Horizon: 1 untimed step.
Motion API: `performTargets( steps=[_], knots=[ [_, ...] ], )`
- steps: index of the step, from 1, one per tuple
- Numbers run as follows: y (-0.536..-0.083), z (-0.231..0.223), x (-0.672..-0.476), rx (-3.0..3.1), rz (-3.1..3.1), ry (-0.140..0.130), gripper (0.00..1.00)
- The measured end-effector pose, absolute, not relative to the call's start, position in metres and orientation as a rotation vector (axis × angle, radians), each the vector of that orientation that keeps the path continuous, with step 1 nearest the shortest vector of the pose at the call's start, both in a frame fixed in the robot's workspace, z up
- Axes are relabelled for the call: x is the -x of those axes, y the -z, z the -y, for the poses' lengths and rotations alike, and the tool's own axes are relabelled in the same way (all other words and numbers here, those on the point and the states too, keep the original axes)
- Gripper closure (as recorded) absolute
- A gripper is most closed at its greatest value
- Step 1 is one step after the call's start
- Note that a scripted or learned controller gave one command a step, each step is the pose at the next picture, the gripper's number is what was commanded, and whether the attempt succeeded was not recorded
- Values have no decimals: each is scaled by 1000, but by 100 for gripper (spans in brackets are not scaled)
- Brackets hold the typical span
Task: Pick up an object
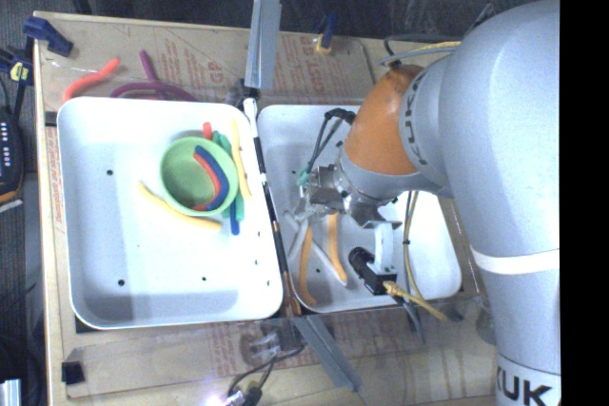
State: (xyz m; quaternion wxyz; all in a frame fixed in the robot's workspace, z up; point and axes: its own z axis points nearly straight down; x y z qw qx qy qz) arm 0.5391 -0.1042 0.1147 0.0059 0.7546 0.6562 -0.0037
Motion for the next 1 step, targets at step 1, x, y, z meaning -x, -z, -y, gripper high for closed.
performTargets(
  steps=[1],
  knots=[
    [-192,59,-615,-1977,-2443,0,100]
  ],
)
